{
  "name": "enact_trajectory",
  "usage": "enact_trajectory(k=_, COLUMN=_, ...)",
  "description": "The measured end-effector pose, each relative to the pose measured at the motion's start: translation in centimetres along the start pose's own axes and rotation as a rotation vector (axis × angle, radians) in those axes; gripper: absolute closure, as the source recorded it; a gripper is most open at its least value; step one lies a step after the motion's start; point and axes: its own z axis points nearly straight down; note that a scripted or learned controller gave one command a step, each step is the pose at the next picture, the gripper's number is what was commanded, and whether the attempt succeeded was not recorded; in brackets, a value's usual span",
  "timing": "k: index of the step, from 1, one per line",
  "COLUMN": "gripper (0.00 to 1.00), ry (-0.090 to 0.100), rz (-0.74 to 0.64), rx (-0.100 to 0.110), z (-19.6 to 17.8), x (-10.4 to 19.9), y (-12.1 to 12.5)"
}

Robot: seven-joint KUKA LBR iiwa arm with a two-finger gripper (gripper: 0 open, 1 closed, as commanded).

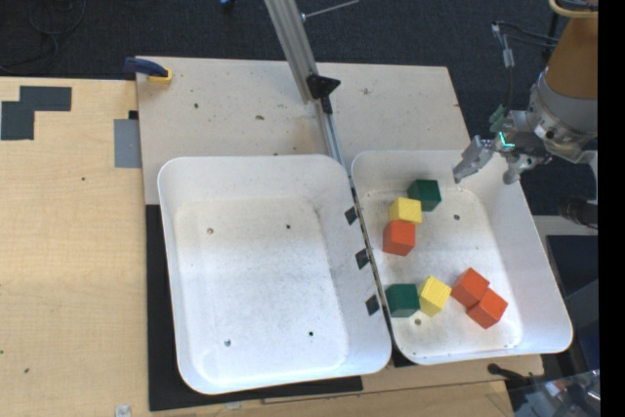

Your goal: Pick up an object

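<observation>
Right shallow white plastic bin, smooth with rounded corners, holds matte solid cubes: a green cube touching a yellow cube and an orange-red cube below it; lower down, a second green cube, yellow cube and two orange-red cubes. Metal two-finger pincer hovers over the bin's upper right rim, fingers spread apart, gripping nothing, well apart from every cube.

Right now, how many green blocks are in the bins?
2, both in the right bin: one green block near the far edge, another near the front by the divider. None looks hidden.
</observation>
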Motion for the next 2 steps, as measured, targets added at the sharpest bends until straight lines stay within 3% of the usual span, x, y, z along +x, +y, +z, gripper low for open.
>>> enact_trajectory(k=1, gripper=0.0, ry=-0.001, rz=-0.002, rx=-0.004, z=-0.3, x=0.0, y=0.1)
enact_trajectory(k=2, gripper=0.0, ry=0.0, rz=0.002, rx=0.001, z=6.1, x=0.0, y=0.6)
